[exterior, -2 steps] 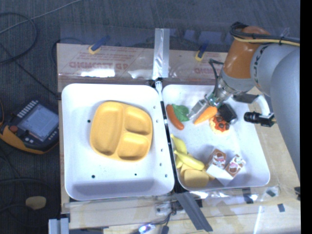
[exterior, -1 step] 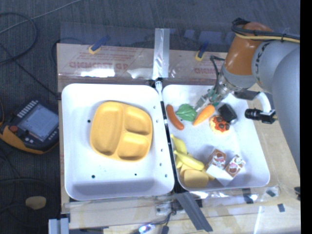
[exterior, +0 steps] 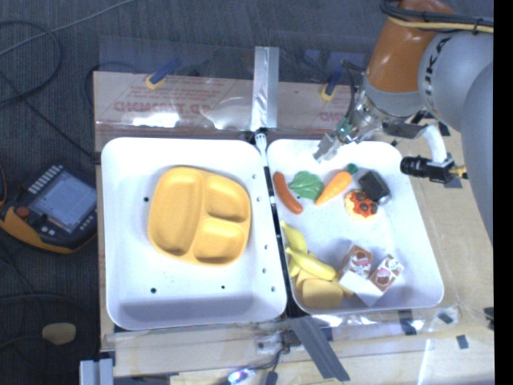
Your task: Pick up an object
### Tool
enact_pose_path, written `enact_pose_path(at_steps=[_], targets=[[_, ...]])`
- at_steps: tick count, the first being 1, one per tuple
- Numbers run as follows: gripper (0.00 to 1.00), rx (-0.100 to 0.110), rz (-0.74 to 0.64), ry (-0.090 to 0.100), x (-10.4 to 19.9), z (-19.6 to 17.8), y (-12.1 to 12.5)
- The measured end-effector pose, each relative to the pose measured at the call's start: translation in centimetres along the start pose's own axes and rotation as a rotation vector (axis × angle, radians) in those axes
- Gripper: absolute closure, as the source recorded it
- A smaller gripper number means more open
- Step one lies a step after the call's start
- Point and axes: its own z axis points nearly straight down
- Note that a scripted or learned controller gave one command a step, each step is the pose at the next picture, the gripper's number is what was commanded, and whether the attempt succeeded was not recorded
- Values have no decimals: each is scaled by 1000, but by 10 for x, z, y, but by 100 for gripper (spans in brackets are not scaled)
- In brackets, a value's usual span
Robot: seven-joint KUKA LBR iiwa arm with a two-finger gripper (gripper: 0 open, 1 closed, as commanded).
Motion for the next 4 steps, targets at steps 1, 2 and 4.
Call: enact_pose_path(at_steps=[1,2,4], targets=[[100,2,61,2,78,7,-42],[100,4,337,-1,50,-27,7],[0,4,11,-2,-52,-80,-40]])
